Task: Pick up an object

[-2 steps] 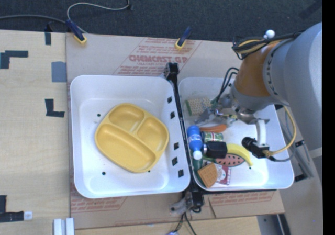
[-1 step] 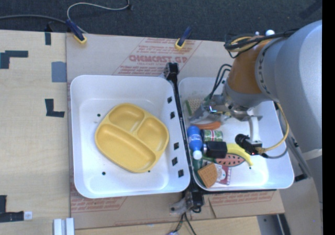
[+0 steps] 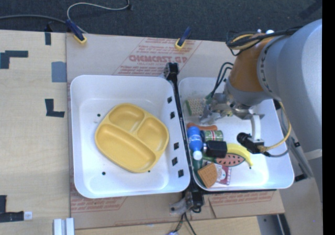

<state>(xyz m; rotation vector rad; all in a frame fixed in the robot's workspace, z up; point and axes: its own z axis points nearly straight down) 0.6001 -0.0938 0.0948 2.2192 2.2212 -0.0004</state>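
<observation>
Cardboard covers the desk (image 3: 31,140) under two white bins; the right bin (image 3: 272,176) holds a clutter, with the claw (image 3: 213,107) low over its far-left part, its state impossible to tell. Nearest lies a small green can (image 3: 212,135) (light, stiff, probably slick); I would grip across its round sides.

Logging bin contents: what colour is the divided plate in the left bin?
Yellow: the divided plastic plate shows best in the camera view.
</observation>
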